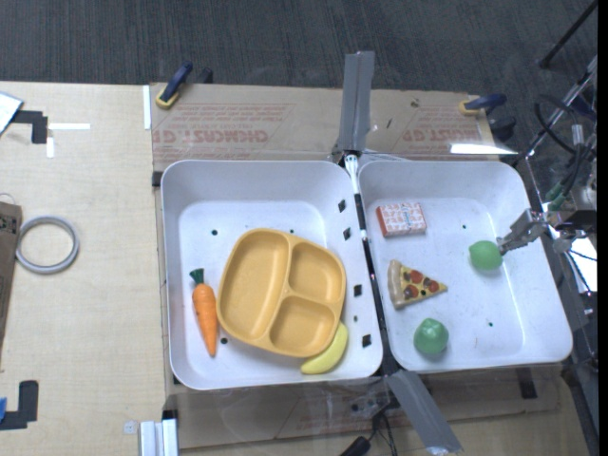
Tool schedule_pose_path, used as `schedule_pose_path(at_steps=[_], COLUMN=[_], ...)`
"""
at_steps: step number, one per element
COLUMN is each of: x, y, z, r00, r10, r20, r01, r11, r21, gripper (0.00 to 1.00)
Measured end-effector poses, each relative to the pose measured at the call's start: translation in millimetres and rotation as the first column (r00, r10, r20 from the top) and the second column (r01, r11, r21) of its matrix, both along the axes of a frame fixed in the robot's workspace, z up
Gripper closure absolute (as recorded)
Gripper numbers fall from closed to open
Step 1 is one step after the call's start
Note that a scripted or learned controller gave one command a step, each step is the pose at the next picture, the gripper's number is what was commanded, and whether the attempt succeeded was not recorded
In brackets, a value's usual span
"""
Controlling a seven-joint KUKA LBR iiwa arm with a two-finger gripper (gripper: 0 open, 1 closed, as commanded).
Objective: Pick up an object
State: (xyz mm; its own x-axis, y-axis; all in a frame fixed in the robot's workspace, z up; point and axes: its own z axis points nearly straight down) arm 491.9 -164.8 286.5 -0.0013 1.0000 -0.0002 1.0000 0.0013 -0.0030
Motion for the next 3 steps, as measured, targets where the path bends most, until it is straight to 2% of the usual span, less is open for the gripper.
schedule_pose_path(at_steps=[1,2,3], x=[20,71,70], y=[-23,-45,-47], z=[-63,-194,-185], r00=[1.000,0.998,0.999], r10=[-0.001,0.060,0.054], r20=[0.000,0.006,0.004], r01=[0.001,-0.060,-0.054], r11=[1.000,0.998,0.999], r21=[0.000,0.003,0.000], gripper=[0.00,0.00,1.00])
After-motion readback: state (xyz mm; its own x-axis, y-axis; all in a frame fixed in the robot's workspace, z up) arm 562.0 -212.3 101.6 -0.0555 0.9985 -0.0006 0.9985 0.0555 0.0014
